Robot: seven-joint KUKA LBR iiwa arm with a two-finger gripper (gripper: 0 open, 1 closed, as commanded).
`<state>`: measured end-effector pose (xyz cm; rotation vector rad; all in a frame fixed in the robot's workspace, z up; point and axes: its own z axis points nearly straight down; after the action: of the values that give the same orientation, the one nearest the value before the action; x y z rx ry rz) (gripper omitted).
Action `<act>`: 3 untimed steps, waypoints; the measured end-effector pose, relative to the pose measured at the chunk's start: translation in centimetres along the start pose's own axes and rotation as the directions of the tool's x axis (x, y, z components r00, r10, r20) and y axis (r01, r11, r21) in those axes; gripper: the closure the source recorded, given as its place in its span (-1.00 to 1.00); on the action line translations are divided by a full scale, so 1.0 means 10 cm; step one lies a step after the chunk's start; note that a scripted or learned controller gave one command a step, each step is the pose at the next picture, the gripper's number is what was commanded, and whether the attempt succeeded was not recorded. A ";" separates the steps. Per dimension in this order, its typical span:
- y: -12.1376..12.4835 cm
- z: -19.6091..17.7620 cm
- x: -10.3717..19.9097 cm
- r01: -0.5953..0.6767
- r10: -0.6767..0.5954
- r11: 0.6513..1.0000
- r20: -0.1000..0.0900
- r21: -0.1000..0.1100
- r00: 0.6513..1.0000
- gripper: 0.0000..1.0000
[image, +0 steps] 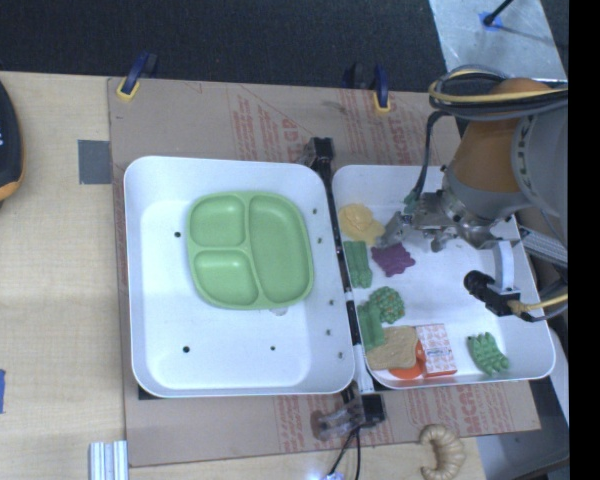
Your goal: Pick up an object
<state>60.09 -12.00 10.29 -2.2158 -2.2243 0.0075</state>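
Shell (442,450): we see it on the bench, below the bins.
Purple piece (392,260): right bin (525,368), just below the gripper (405,226).
Fingers: we cannot tell (too blurred).
Plate (250,249): green, left bin (160,368).

A grey robot arm (540,163) with an orange band (485,158) above the wrist, black-and-yellow cables (470,83) looped over it, and a metal gripper (420,226).

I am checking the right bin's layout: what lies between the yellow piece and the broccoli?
In the camera view, a green strip lies along the bin's left wall between the yellow piece and the broccoli.
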 end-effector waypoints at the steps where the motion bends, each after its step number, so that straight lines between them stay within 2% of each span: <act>1: 0.44 0.07 -0.56 -0.004 0.004 1.000 0.001 -0.006 1.000 -1.00; 2: -0.12 0.11 -0.03 0.001 -0.001 1.000 -0.004 0.001 1.000 -1.00; 3: -0.09 -0.01 -0.06 -0.001 0.001 1.000 -0.002 -0.003 1.000 1.00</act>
<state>59.15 -12.59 10.40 -2.2174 -2.2242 0.0022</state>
